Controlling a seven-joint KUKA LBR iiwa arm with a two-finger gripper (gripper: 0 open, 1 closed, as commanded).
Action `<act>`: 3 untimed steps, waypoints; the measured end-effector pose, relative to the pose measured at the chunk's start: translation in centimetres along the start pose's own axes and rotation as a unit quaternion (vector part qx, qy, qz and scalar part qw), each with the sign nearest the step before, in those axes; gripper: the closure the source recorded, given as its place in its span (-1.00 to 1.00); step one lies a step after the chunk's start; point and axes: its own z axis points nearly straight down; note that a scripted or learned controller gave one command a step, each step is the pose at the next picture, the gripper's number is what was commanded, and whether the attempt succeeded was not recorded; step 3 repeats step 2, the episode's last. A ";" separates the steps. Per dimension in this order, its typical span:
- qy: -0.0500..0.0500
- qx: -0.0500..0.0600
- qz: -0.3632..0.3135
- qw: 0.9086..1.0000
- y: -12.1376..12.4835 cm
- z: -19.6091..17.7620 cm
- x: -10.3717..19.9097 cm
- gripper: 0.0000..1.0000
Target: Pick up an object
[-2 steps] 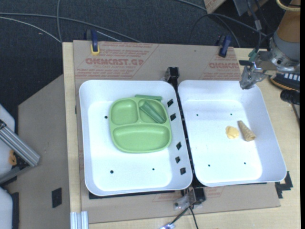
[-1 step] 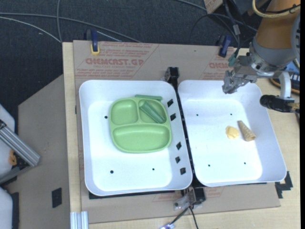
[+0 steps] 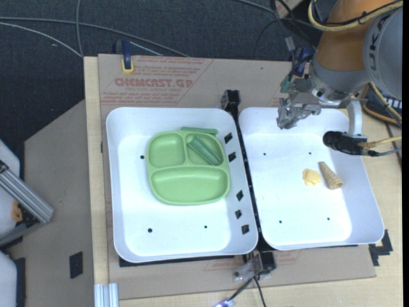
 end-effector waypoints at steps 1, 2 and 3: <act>0.000 0.000 0.000 1.000 -0.2 1.0 5.1 1.00; 0.000 -0.002 0.000 1.000 0.6 1.6 11.0 1.00; 0.000 -0.002 0.000 1.000 0.6 1.6 11.0 1.00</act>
